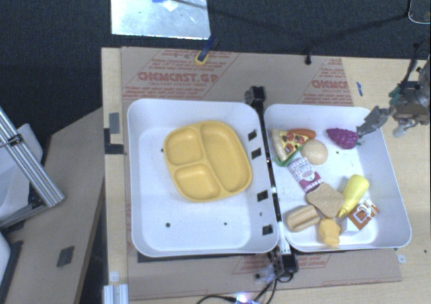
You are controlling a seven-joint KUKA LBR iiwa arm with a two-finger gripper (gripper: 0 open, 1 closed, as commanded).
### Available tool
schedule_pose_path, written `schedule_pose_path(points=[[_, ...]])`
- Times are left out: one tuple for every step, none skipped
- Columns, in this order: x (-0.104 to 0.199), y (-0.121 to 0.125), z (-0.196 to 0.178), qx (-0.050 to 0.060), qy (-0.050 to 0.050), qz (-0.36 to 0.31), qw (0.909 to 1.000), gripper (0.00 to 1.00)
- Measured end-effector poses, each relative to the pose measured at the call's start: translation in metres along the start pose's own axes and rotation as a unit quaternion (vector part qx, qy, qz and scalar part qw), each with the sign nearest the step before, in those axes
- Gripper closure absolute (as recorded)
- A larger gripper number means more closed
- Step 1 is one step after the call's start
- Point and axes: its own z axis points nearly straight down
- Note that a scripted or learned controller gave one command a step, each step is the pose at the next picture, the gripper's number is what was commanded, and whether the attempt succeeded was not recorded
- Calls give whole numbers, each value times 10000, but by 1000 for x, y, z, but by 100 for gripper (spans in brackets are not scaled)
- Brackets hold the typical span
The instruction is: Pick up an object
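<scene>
Looking at where things stand, I'd say the pick hasn't really happened yet. The gripper sits over the far right edge of the right bin, with one grey finger reaching down toward the purple grapes and its tip just beside them. Honestly I can't tell whether the fingers are spread or closed from this angle, and nothing shows between them, so I wouldn't call anything held.

Everything in that bin looks like it's lying on the floor of the bin: the pizza slice, a round beige bun, a small purple-and-white packet, a slice of toast, the yellow squeeze bottle, a bread roll and a yellow chunk near the front edge. The left bin carries a yellow divided plate.

My guess is the grapes are the target since they're closest to the arm. Still left: settle onto them, close, and lift clear of the tabletop.
</scene>
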Motion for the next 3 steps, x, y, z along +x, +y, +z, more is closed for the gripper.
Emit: schedule_pose_path(points=[[0, 2, -6, -52, -12, -14, 10000, 0], [2, 5, 57, -24, -2, -6, 10000, 0], [11, -2, 110, -24, 0, -5, 10000, 0]])
